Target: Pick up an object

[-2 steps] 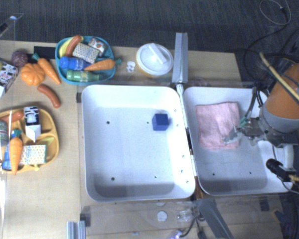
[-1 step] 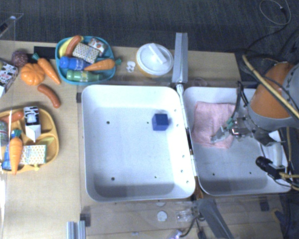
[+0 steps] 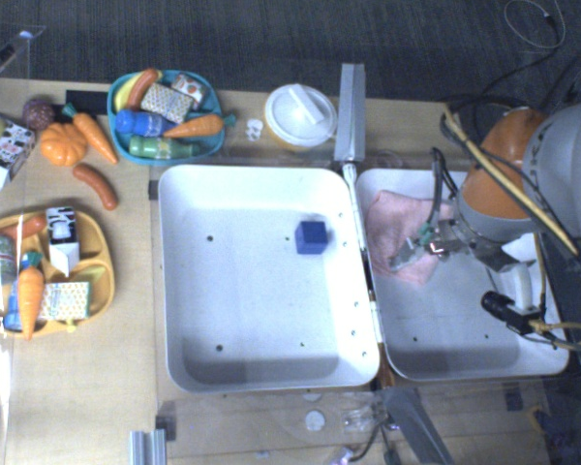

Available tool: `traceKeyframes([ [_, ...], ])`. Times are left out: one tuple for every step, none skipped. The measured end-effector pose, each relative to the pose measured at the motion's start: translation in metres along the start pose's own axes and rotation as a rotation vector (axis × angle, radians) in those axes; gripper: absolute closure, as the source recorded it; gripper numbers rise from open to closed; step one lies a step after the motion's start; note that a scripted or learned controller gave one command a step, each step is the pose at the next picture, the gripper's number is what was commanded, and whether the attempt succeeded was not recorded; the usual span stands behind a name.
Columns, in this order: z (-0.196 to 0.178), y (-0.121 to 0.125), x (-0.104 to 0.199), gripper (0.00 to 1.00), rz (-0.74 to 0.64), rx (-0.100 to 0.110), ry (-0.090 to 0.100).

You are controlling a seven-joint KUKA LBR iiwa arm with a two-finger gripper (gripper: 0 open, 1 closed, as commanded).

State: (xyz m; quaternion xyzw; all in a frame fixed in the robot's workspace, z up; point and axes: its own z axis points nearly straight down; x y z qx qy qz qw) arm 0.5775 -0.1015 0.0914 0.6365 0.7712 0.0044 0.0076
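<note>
From above, the gripper [image 3: 413, 250] sits low in the right bin [image 3: 465, 356], right over a crumpled pink cloth [image 3: 399, 229] by that bin's left wall — how its jaws stand I cannot tell. A blue cube [image 3: 312, 236] lies alone in the left bin [image 3: 232, 347], well apart from the arm. Toy-food bowls — one blue [image 3: 165, 116], one yellow [image 3: 48, 271] — stand outside the bins at left.

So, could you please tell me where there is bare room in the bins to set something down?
The left bin is bare all around the blue cube. The right bin is free along its front; the pink cloth and gripper crowd its back.
</note>
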Motion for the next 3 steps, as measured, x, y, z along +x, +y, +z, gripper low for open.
traceKeyframes([
  [0.004, 0.082, -0.003, 0.00, 0.055, 0.011, 0.003],
  [-0.007, 0.084, -0.001, 1.00, 0.045, 0.008, 0.002],
  [-0.093, 0.102, 0.031, 1.00, -0.161, 0.012, 0.006],
])
